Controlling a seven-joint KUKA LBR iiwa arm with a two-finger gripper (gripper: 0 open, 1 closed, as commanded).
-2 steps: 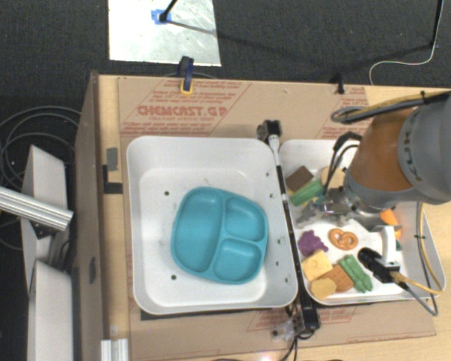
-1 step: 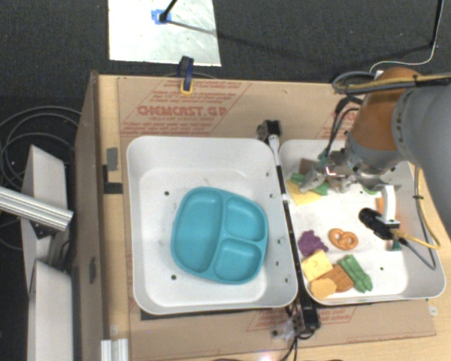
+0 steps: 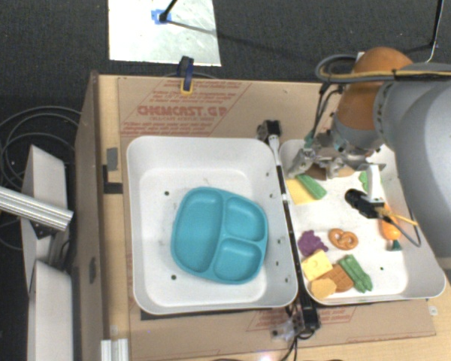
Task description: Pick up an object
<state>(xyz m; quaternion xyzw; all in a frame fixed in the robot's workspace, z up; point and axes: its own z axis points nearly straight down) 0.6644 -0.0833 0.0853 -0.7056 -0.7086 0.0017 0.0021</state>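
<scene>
1. Near the far left corner of the right shallow white bin (image 3: 417, 277), the grey two-finger gripper (image 3: 321, 162) hangs low over the bin floor. Whether it is open or closed I cannot tell, and no thing is seen in its grip.
2. Just beside it, toward the near edge, lies a green oblong toy piece (image 3: 310, 185). It touches a yellow wedge-shaped piece (image 3: 297, 193) that sits at the left wall.
3. I judge this step as the approach to a grasp. No lift has begun yet.
4. The next move calls for centring over one piece, most likely the green one, then closing on it and lifting straight up, clear of the wall.
5. A small purple lump (image 3: 310, 241) and an orange pretzel-shaped ring (image 3: 343, 238) lie toward the near edge.
6. The left shallow white bin (image 3: 154, 201) carries a blue divided plastic tray (image 3: 219, 234).
</scene>
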